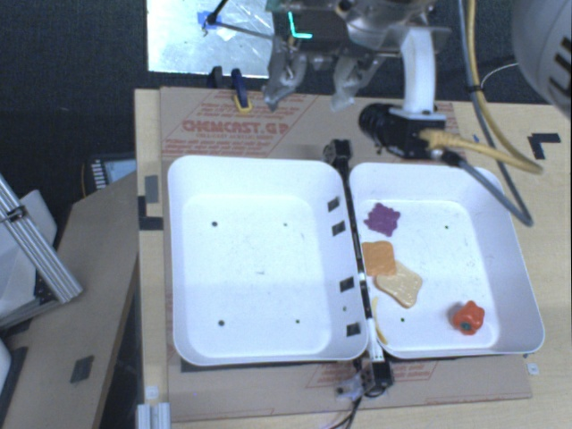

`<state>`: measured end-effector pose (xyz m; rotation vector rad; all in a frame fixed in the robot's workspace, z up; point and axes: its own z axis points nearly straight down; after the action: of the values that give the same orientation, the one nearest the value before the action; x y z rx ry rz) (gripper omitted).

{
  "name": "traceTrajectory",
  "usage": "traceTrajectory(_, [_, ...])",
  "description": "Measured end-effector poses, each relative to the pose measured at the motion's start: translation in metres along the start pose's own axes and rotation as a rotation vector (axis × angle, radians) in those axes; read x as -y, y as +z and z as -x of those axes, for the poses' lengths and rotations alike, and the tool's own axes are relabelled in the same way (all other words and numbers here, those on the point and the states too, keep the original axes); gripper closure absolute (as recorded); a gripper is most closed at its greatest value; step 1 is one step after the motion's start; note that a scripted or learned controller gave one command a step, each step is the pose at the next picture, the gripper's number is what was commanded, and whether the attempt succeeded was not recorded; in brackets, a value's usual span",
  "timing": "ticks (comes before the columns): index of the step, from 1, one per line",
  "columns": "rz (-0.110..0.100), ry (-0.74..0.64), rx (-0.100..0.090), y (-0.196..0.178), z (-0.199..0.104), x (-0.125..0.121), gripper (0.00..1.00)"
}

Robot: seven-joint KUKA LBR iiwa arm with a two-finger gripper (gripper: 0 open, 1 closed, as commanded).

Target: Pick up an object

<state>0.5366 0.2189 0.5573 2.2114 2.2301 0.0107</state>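
While left bin (192, 239) bare, right bin (500, 239) holds four items.

White bins (246, 172) hold purple (383, 217), orange (467, 317), perhaps tan (400, 284) pieces.

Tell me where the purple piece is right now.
The purple piece lies in the right bin, toward its far left corner, just beyond the orange slab.

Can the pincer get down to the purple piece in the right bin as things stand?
Probably yes. The pincer hangs open above the bins' far edge, and the purple piece lies uncovered, apart from the orange piece.
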Motion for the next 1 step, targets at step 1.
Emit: traceTrajectory(1, [0.003,-0.002,-0.002,-0.0116,-0.0005,-0.0001,1.0])
